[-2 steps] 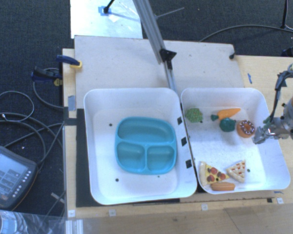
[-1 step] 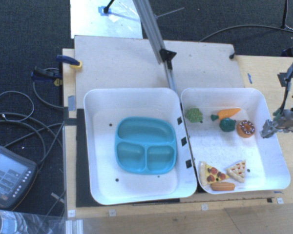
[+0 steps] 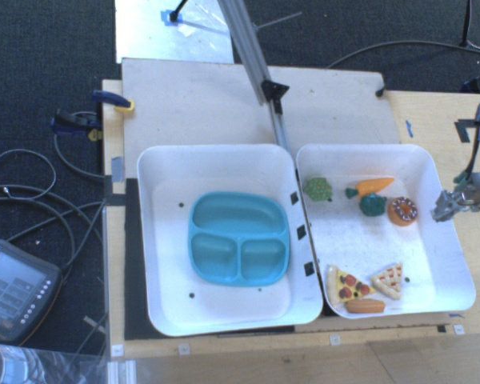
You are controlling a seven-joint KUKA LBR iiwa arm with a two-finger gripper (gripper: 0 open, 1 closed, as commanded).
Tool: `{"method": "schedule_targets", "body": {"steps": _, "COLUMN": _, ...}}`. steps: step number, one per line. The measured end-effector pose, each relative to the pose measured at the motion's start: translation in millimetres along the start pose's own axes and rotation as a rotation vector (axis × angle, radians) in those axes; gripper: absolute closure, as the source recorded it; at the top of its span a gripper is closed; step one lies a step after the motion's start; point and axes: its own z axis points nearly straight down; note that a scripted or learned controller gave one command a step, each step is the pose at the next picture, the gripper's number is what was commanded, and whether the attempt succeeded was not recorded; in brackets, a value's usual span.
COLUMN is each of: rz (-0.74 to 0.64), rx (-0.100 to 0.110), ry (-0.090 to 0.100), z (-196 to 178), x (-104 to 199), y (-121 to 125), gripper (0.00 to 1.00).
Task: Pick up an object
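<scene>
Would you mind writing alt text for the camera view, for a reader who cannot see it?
The gripper sits at the right bin's right rim, beside toy food: a donut, carrot, broccoli, a teal piece, two pizza slices and a hot dog. The left bin holds a blue divided plate.

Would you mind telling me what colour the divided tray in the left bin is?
The divided tray is light blue, a turquoise shade, as the camera view shows clearly.
</scene>
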Motion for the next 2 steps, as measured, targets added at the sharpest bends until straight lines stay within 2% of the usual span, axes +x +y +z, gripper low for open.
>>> {"method": "schedule_targets", "body": {"steps": 1, "rz": -0.006, "rx": 0.001, "ry": 0.003, "z": 1.0, "x": 58.5, "y": 23.0, "gripper": 1.00}}
{"method": "schedule_targets", "body": {"steps": 2, "rz": -0.004, "rx": 0.002, "ry": 0.003, "z": 4.2, "x": 101.3, "y": 35.1, "gripper": 1.00}}
